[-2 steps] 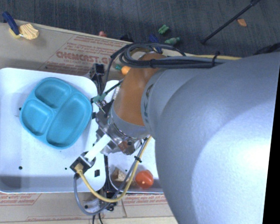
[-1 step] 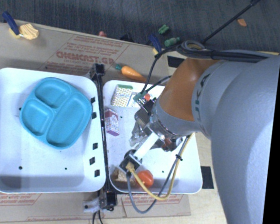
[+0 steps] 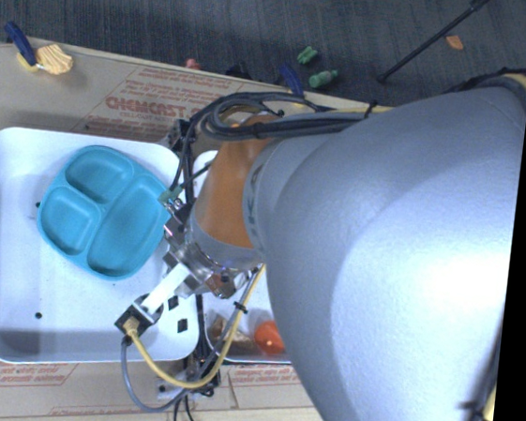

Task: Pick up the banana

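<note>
My grey arm [image 3: 381,247] with its orange band [image 3: 222,200] reaches in from the right and covers nearly all of the right bin [image 3: 254,369]. The gripper [image 3: 199,287] hangs at the wrist's lower end, over the divide between the two bins, with cables and a black-and-white bracket [image 3: 143,314] around it. Beside it, at the right bin's front edge, lie a small orange object [image 3: 268,338] and a brownish item [image 3: 237,341], both partly hidden by the arm.
The left bin [image 3: 13,252] holds a blue divided plate [image 3: 103,210] at its back. A yellow cable [image 3: 169,373] loops over the front rims. Small items lie on the cardboard [image 3: 54,60] and the floor behind the bins.
</note>
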{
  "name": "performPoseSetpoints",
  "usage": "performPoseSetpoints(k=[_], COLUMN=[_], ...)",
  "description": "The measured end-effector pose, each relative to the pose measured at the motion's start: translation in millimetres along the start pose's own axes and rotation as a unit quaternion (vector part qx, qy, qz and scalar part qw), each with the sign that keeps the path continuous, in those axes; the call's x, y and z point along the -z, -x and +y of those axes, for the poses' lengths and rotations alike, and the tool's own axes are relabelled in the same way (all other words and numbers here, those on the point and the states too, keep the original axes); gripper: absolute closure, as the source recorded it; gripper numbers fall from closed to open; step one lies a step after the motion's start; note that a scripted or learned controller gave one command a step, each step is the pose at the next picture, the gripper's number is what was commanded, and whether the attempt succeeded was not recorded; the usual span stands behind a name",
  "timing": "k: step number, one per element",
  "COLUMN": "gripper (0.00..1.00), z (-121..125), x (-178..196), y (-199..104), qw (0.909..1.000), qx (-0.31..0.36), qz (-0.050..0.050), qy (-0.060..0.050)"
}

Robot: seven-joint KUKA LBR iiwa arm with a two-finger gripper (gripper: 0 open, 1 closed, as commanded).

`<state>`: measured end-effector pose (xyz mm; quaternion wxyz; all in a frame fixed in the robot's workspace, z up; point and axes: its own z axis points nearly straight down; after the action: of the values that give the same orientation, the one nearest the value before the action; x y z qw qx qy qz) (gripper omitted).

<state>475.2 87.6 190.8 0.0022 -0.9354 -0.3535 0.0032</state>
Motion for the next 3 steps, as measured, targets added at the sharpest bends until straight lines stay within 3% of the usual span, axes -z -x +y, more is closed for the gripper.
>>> performPoseSetpoints(k=[1,2,3], gripper=[1.0,1.0,1.0], z=[-48.6,22.6,-46.6], x=[39.6,0.1,-17.9], y=[-49.6,19.6,-41.1], qw=[0.9997,0.9977,0.9959], qx=[0.024,0.068,0.09], qz=[0.0,0.0,0.0], qy=[0.0,0.001,0.001])
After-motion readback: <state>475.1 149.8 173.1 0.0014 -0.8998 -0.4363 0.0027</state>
